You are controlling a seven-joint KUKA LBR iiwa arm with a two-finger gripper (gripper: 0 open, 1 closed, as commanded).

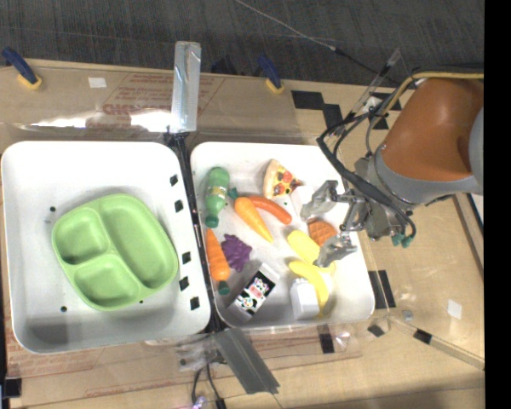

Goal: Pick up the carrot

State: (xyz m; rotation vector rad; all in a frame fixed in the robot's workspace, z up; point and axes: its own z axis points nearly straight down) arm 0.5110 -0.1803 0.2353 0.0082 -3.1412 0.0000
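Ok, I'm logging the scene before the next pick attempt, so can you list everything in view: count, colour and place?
Bins: 2, white, side by side on the bench.
Divided plate: 1, green, in the left bin.
Bottle: 1, green, right bin, upper left.
Pizza slice: 1, yellow with red, right bin, top.
Carrots: 2, orange; one at mid bin, the other along the left wall.
Pepper: 1, red-orange, beside the mid carrot.
Grapes: 1, purple, centre.
Bananas: 2, yellow, right of centre.
Carton: 1, black and white, bottom.
Block: 1, white, bottom right.
Clamps: 2, blue, at the back edge.
Arm: 1, grey and orange, at right.
End effector: 1, metal, over the right bin's right side.
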